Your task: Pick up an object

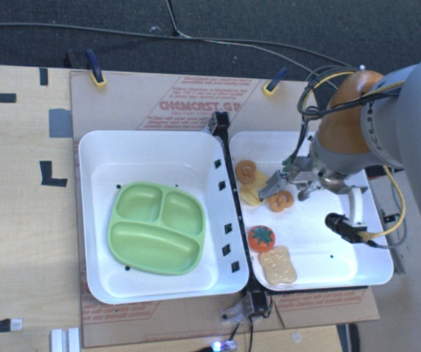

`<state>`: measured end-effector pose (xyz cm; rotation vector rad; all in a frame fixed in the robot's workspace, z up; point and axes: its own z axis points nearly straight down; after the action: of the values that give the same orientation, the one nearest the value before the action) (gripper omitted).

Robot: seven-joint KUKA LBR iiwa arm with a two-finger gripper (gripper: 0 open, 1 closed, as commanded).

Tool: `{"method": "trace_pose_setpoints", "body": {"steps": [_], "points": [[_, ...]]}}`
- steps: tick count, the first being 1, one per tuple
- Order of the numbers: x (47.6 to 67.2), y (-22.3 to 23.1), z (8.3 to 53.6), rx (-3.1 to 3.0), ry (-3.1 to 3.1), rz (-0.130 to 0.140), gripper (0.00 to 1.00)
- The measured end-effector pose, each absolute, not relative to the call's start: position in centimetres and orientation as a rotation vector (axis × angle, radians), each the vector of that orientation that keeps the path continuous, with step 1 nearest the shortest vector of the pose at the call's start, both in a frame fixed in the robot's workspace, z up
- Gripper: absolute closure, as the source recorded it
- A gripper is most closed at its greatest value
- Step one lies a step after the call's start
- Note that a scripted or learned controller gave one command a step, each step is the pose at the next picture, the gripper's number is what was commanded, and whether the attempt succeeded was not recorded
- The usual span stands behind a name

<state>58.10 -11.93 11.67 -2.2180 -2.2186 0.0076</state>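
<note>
Two shallow white bins are seen side by side on the tabletop, over a sheet of brown cardboard. The left bin is occupied by a green divided plate, laid flat with its three compartments facing up.

The toy food pieces are gathered in the right bin, along its left side. A small brown ring-shaped piece is placed near the divider, and a pale yellow piece is found just below it. A second brown ring-shaped piece lies to the right of the yellow one. Lower down, a red tomato-like piece with a green top is seen, and a tan bread-like piece rests just beneath it, near the bin's front corner.

The grey arm with its orange band is reached in from the right, over the upper part of the right bin. The end effector is positioned low, directly at the second ring-shaped piece and just beside the yellow piece. Whether that piece is touched or enclosed cannot be told, as the tips are blurred against it. The tomato-like and bread-like pieces are left well apart, below the end effector.
</note>
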Motion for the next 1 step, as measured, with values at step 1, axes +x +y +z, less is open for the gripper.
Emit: {"method": "trace_pose_setpoints", "body": {"steps": [1], "points": [[58.23,-11.81,12.96,-2.217,-2.223,0.004,1.0]]}}
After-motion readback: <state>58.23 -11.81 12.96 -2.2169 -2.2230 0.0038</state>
